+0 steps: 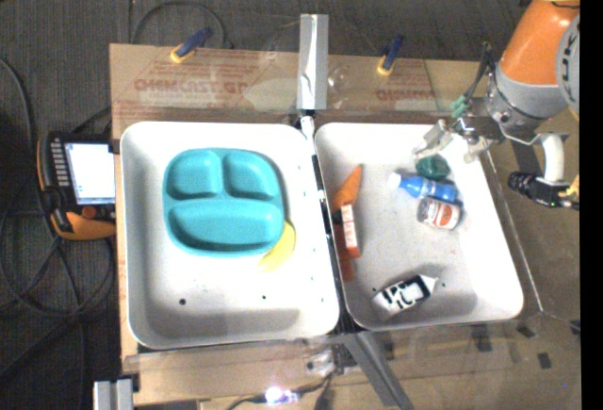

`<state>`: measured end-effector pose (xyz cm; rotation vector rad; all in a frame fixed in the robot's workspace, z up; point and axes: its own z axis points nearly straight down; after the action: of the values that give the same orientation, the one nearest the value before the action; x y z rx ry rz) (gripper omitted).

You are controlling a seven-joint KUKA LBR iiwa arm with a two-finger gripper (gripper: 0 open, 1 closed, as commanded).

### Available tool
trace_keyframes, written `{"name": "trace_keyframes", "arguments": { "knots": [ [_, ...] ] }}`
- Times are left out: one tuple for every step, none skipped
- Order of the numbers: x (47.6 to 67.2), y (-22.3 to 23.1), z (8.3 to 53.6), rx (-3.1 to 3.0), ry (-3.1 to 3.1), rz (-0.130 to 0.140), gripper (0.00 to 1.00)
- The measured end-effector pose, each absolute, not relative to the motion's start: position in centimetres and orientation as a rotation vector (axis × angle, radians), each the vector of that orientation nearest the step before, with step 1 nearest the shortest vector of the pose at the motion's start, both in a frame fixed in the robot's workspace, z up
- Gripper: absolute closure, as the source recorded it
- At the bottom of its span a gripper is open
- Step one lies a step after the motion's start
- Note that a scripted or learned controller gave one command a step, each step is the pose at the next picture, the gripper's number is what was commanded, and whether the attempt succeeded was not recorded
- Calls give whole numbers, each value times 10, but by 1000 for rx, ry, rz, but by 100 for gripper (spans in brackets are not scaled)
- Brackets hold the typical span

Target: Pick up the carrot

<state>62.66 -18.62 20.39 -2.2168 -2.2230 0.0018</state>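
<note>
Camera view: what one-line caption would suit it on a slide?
Grey-and-orange arm's gripper hovers at the right white bin's far corner, apart from the orange carrot by its left wall.

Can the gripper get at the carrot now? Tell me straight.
Probably yes. The carrot lies uncovered by the right bin's left wall, nothing on top. The gripper hovers at the far right corner; that wall may crowd it.

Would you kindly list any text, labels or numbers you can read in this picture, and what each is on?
Nothing can be read for certain.
Cardboard sheet: reddish printing, too blurred to read.
Orange packet beside the carrot: print too small.
Black-and-white item: markings illegible.
Handheld pendant: lit screen, nothing legible.
Small can: label blurred.
</note>
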Motion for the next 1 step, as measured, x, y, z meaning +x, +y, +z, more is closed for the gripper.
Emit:
{"name": "trace_keyframes", "arguments": {
  "knots": [
    [627, -186, 213, -2215, -2224, 3, 100]
  ]
}}
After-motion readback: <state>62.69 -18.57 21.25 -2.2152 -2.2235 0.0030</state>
